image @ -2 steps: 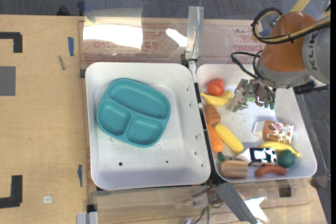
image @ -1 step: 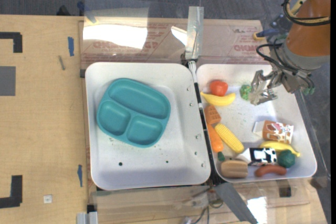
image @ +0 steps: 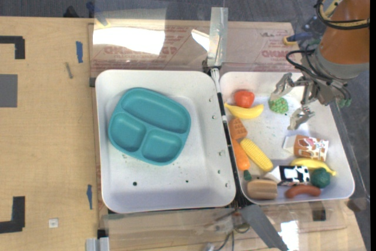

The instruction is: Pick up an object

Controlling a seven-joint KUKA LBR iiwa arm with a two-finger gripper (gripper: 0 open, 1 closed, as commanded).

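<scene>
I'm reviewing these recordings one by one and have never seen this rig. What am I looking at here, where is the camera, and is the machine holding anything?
One camera looks down at a slant on a bench with two shallow white bins. The grey arm with an orange band reaches in from the right; its two-finger gripper hangs open over the right bin, with nothing between its fingers. That bin holds toy food: a tomato, a banana, broccoli, corn, a carrot and more. The left bin holds a teal divided plate.
</scene>
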